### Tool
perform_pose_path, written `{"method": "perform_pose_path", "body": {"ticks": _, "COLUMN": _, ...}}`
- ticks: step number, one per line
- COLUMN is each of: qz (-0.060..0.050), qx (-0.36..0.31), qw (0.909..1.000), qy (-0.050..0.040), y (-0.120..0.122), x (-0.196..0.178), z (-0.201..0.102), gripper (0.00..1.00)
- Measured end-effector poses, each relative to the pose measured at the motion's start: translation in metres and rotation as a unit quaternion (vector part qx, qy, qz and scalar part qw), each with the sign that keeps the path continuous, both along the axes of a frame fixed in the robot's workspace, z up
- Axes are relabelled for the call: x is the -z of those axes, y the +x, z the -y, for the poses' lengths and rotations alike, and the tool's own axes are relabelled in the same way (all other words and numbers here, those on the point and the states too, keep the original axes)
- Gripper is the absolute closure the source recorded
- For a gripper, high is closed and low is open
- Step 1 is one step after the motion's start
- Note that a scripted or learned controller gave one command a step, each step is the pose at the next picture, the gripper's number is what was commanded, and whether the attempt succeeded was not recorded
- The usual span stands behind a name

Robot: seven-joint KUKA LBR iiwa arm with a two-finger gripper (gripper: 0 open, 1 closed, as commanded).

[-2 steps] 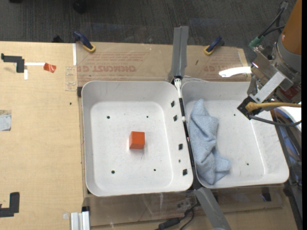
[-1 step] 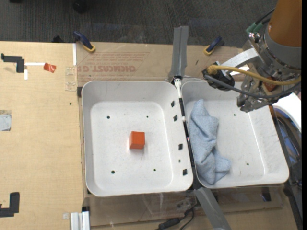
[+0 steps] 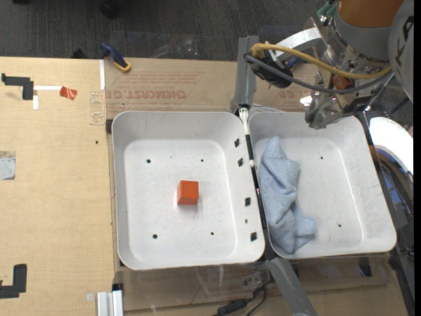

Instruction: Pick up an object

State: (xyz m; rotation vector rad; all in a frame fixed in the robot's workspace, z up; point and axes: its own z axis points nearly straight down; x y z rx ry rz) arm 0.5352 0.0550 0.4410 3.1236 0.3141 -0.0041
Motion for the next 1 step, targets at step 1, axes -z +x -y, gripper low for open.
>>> {"method": "perform_pose_path", "body": {"ticks": 1, "qz": 0.000, "qx": -0.022, "qw": 0.9998, "qy": -0.0005, "y": -0.0240, "x": -0.0002, "z": -0.0237, "gripper": 1.00}}
